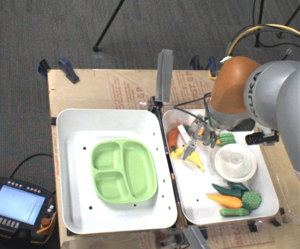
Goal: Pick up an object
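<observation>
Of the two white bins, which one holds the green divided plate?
The left bin holds the green divided plate. The right bin holds toy food and a white bowl, with the pincer over it.

Worktop (113, 87): flat brown board w/ red printed markings along the far edge. Blue clamps (67, 69) grip the far-left edge; another clamp pair sits at the far edge, right of centre, near the arm.

Directly on worktop: 2 shallow white bins, side by side, nearly touching along a dark centre divider.
- Left bin (72, 123): larger in view, rounded corners, small dark holes in its floor.
- Right bin (269, 191): same type, partly covered by the arm at its far side.

A grey upright post (165, 77) stands at the far end of the gap btwn bins.

Worktop rests over dark grey carpet floor (36, 25).
</observation>
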